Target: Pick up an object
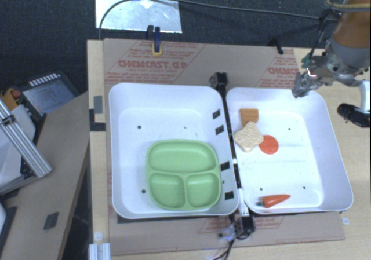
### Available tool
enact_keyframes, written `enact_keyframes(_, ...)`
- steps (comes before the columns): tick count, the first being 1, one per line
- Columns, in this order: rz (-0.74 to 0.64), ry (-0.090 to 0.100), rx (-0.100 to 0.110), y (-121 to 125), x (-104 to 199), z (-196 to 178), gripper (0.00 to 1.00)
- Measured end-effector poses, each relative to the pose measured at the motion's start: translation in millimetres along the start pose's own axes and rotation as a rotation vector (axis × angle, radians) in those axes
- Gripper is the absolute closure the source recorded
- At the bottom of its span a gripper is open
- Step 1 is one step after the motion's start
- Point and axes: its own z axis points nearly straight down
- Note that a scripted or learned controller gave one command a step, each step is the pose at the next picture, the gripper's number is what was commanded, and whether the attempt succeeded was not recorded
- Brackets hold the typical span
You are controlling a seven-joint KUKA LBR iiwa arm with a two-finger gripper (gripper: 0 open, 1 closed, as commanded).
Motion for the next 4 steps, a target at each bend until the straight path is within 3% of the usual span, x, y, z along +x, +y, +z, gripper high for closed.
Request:
enact_keyframes(2, -0.005, 0.004, 0.007, -45, 105, 20, 1.00)
enact_keyframes(3, -0.004, 0.003, 0.008, -70, 146, 23, 1.00)
enact_keyframes(4, -0.007, 0.005, 0.006, -87, 206, 17, 1.00)
